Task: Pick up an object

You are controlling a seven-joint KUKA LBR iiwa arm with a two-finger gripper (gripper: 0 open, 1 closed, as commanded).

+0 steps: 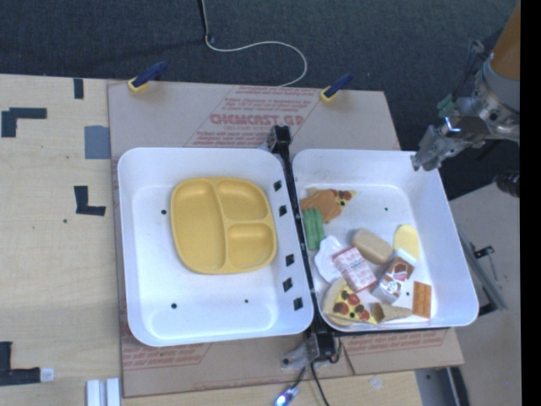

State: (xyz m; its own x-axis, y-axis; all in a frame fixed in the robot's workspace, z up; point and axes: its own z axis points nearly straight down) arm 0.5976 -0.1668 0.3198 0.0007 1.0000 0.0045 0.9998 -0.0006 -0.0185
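approach step: the gripper (425,159), its state not discernible, is seen above the right bin's (439,194) far right corner; toy food (372,273), heaped toward the near edge, awaits descent.

Two white bins: the left bin (139,252) holds one yellow tray (224,224). The right bin (439,218) holds about nine toy foods, among them one pizza slice (348,304), one green piece (313,228) and one packet (353,267). Two clamps (147,76) grip the cardboard's far edge.
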